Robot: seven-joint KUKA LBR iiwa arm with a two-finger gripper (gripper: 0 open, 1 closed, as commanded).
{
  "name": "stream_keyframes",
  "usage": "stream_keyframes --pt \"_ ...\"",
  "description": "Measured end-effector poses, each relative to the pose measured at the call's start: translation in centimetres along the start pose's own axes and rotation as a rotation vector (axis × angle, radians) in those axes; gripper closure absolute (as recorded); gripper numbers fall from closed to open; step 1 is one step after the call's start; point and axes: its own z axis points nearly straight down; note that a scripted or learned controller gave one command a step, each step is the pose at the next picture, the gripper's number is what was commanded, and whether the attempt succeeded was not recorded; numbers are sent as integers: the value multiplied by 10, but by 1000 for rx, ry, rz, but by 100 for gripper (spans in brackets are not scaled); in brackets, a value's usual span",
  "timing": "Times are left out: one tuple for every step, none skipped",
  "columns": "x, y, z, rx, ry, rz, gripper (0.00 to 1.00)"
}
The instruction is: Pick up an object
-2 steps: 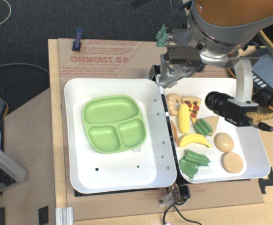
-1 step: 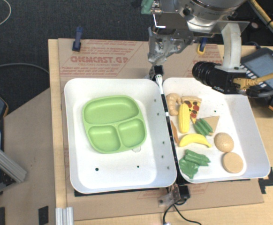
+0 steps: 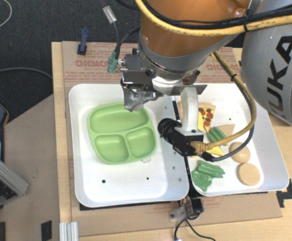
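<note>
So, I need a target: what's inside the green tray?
The tray shows three compartments, all bare green. The arm covers the tray's far edge, so that strip can't be checked.

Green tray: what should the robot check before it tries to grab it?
1. Tray lies flat in the left bin: ok.
2. Gripper is at the tray's far rim: ok.
3. Gripper has hold of the rim: cannot tell.
4. Tray sits away from the bin's walls, with room to lift: ok.
5. Pizza and cookies lie apart from the tray, in the right bin: ok.
</note>
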Motion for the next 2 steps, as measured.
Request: stream_keyframes --pt "-4 27 141 3 -4 9 100" --pt "-4 68 -78 -32 11 6 100"
